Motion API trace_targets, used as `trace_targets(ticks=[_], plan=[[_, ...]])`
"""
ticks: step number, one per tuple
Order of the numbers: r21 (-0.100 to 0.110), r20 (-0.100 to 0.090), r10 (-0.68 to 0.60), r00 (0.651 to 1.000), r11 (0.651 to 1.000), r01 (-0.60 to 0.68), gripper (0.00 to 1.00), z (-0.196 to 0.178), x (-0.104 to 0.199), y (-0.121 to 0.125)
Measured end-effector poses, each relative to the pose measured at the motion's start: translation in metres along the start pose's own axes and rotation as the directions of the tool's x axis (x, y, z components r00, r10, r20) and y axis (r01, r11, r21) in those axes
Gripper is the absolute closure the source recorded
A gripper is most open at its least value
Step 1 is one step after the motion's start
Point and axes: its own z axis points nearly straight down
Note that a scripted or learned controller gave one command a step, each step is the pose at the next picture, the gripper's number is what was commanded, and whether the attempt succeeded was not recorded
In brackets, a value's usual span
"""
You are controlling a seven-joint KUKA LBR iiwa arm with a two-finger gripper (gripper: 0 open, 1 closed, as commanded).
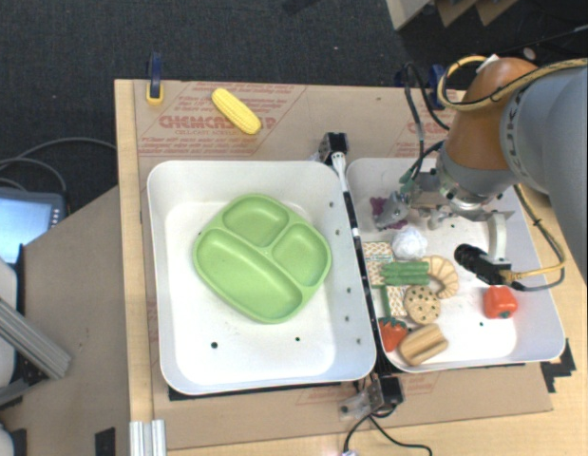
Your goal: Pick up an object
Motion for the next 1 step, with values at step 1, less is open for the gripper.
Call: trace_targets(ticks=[1], plan=[[0.022, -0.005, 0.0, 1.0, 1.0, 0.0, 0.0, 0.0127, -0.0129, 0.0335]])
